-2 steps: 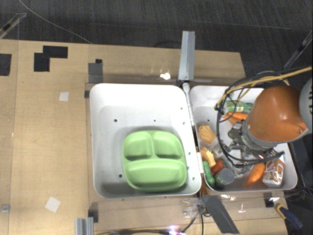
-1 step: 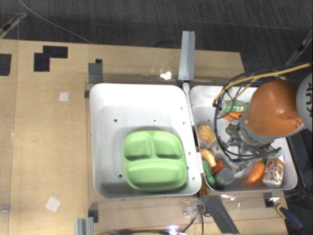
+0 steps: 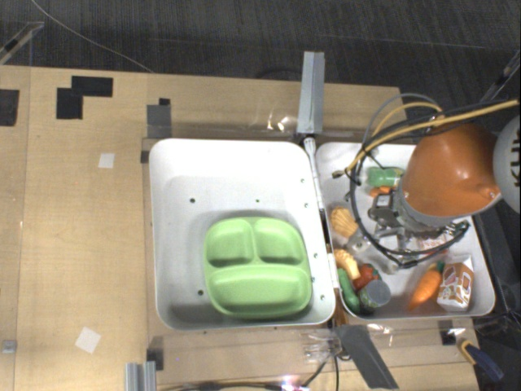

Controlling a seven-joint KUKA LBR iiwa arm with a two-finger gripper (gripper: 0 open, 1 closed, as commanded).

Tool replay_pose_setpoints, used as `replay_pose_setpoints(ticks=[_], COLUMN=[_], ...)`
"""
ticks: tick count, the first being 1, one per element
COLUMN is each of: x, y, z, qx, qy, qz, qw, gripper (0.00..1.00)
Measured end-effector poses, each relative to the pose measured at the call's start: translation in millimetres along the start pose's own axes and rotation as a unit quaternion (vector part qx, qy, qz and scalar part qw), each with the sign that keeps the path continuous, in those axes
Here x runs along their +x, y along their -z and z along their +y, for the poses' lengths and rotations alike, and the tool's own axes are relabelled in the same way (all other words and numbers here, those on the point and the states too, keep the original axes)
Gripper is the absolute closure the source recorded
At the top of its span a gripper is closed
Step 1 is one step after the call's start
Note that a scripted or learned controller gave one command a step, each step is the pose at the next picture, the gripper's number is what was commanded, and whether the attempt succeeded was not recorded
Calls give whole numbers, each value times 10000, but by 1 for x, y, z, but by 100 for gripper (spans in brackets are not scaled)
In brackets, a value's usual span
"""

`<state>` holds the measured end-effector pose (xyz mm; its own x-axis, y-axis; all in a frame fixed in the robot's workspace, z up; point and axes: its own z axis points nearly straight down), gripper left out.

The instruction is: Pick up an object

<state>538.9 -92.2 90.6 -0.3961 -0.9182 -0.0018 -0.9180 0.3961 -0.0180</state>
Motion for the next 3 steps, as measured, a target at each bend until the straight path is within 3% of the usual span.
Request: replay_pose_setpoints(ticks=[1, 2, 3], x=[6, 28, 15], y=[14, -2, -6], z=[23, -72, -141], qx=[-87, -26, -39], qy=[731, 671, 683], qz=[-15, -28, -28], qw=[9973, 9977, 9977], gripper=[0, 0, 0])
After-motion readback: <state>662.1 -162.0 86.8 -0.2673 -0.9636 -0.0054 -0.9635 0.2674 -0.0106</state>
